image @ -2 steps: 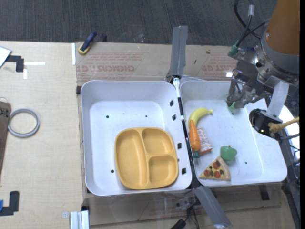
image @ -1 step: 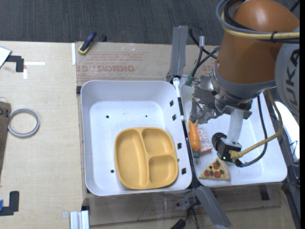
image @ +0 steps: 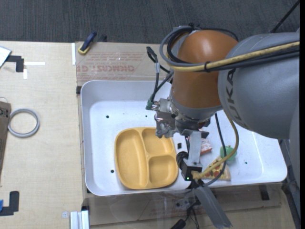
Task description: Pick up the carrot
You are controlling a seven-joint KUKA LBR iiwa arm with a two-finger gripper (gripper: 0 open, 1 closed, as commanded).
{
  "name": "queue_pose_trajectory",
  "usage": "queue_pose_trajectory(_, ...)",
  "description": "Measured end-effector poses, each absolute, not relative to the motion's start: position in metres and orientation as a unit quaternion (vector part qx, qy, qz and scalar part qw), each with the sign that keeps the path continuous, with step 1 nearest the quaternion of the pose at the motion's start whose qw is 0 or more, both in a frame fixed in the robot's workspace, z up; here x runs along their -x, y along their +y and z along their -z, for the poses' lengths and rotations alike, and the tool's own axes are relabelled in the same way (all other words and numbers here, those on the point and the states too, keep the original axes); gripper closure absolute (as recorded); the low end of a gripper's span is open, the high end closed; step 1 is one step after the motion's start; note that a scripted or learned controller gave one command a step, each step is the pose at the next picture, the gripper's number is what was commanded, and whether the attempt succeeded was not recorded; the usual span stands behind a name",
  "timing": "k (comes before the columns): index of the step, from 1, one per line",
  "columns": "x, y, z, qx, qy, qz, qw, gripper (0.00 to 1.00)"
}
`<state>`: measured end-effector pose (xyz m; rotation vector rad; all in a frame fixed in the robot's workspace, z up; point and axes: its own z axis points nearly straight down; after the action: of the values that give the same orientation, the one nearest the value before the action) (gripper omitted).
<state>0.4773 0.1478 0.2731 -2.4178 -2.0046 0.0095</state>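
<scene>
A small orange piece (image: 206,148) that may be the carrot lies on the bin floor right of the plate, mostly hidden behind the arm's cables. A green piece (image: 229,153) sits just beyond it to the right. My gripper (image: 163,127) hangs under the big orange wrist band, over the back right edge of the yellow divided plate (image: 133,159). It is to the left of the orange piece and apart from it. Nothing shows in its grasp.
The white bin (image: 95,128) holds the plate at its front left. A pizza-slice toy (image: 215,170) lies near the bin's front wall. On the bench to the left is a tape roll (image: 23,122). Cardboard (image: 119,63) and a blue-handled tool (image: 87,41) lie behind the bin.
</scene>
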Motion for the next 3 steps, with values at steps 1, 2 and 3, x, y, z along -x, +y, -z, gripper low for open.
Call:
queue_pose_trajectory(1, -0.490, 0.063, -0.374, 0.806, -0.592, -0.0020, 0.000, 1.00)
queue_pose_trajectory(2, -0.477, 0.105, -0.195, 0.791, -0.612, -0.0028, 0.001, 1.00)
queue_pose_trajectory(3, -0.478, 0.063, -0.341, 0.875, -0.484, -0.0018, -0.001, 1.00)
